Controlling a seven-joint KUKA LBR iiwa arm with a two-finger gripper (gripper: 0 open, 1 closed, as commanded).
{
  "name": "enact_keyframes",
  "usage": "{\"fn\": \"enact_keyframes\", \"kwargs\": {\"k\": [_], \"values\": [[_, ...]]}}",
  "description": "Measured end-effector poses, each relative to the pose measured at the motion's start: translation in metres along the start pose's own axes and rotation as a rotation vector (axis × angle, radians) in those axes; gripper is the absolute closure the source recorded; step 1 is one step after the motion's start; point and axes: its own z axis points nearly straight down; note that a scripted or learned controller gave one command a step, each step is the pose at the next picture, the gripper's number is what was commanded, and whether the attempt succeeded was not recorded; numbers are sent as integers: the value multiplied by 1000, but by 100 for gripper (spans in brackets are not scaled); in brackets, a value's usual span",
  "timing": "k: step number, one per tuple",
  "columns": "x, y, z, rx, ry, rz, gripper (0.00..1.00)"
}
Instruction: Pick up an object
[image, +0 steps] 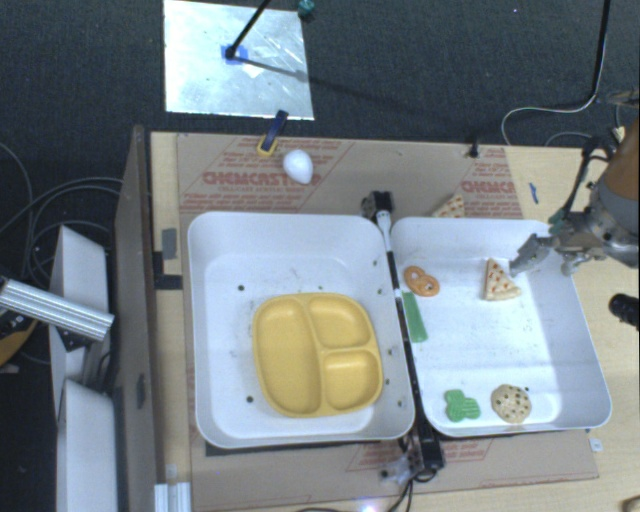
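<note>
- The gripper (530, 255) is hovering over the right bin (575, 330), just right of the pizza slice (499, 280), seemingly lining up on it as the nearest pick; whether the jaws are released or clenched, I cannot tell.
- Nothing is sitting between the fingers.
- The pizza slice, a flat toy wedge, is lying near the bin's upper edge; left of it is resting a looped pretzel (421, 283).
- Well below the slice are lying a speckled round cookie (511, 402) and a lumpy green piece (461, 405).
- The glossy yellow divided plate (317, 353) is occupying the left bin (215, 330).
</note>
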Motion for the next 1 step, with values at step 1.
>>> {"fn": "enact_keyframes", "kwargs": {"k": [1], "values": [[58,10,43,3,4,-6,0]]}}
